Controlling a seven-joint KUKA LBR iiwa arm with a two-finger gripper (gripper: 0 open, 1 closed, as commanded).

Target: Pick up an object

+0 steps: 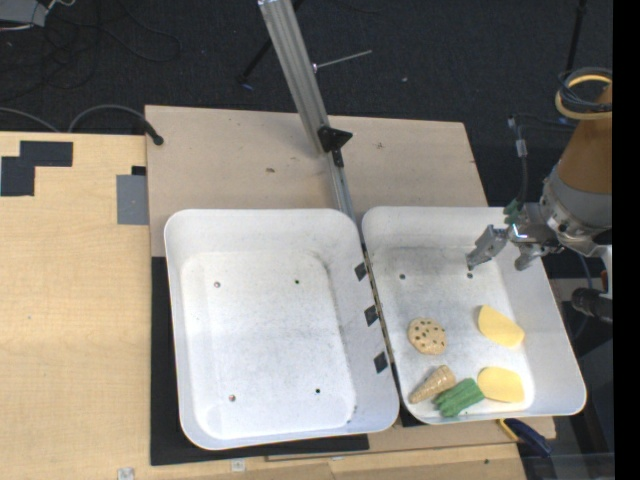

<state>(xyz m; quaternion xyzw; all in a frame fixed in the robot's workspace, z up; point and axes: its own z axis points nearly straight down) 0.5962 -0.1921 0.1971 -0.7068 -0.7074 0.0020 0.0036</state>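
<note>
- Camera view: the gripper (505, 252) hung over the right bin (430, 233) near its far right rim, fingers spread and grasping nothing.
- Toward that bin's near side lay a cookie (428, 336), two yellow pieces (499, 326) (501, 384), a tan cone (432, 383) and a green object (459, 398).
- The left bin (190, 233) adjoined it.
</note>
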